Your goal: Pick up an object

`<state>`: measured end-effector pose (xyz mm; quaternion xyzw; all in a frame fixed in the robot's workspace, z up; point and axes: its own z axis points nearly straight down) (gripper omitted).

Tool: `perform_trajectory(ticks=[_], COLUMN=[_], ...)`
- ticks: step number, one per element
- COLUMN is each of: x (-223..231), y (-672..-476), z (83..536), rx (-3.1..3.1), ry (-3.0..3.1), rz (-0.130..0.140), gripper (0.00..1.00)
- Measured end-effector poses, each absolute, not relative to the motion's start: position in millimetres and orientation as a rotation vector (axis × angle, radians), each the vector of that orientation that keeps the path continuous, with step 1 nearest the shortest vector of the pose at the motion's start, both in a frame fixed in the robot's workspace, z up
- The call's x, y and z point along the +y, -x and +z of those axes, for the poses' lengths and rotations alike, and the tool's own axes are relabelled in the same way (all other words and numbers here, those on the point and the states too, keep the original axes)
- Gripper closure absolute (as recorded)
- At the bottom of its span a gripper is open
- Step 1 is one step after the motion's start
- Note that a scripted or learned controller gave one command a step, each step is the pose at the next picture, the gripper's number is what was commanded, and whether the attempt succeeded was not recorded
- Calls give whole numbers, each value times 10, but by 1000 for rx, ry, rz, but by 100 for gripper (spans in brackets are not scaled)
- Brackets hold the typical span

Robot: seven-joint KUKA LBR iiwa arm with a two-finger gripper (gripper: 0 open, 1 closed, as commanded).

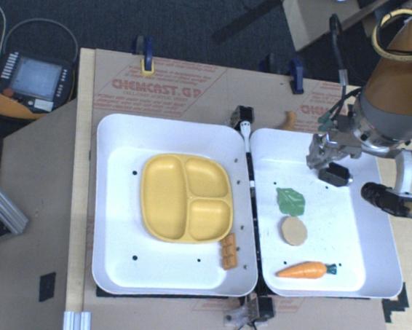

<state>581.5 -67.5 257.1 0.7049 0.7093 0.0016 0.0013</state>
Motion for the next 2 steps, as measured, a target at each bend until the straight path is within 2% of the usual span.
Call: perform_trajectory(ticks=[2], x=[383], y=[-5943], z=[2582], rx=[2225], ry=[-2215], rz=[3], gripper=[100])
